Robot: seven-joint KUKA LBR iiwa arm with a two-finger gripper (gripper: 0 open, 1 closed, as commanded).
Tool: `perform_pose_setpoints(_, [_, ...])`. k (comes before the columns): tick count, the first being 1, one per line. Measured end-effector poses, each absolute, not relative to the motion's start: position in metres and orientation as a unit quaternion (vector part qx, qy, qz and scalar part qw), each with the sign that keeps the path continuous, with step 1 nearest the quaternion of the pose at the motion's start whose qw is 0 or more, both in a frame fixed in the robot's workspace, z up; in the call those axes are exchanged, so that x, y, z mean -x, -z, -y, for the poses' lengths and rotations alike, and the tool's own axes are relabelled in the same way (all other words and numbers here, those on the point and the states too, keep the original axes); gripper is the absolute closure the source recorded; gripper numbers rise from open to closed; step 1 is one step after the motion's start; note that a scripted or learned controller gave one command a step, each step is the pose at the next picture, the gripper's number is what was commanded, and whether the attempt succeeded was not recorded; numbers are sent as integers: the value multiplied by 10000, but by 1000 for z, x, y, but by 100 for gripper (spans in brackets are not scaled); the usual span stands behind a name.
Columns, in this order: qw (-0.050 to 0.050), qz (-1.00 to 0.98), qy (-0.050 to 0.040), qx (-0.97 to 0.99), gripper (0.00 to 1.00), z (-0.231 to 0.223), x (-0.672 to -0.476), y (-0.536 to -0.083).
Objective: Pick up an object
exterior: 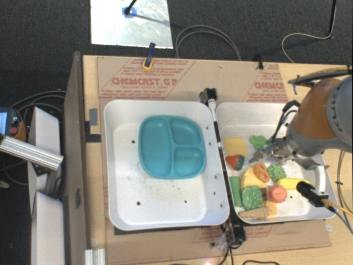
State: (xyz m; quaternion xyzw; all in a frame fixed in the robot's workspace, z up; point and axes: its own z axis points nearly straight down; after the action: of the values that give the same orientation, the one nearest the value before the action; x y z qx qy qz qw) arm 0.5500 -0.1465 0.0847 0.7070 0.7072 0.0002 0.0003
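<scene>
One fixed camera looks down at a slant from above the bench (pixel 165 73), taking in both white bins (pixel 124 164) side by side.

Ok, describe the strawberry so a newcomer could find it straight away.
Start at the right bin, the one crowded with toy food. Follow its left wall, by the divider, about halfway down to the strawberry, just below a yellow block and above a long green piece. It is the only red piece with a green leafy cap.
</scene>
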Motion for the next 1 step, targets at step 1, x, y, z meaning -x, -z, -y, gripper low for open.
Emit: perform_pose_setpoints(1, [31,-7095,-25,-7047,0,136,-622,-86])
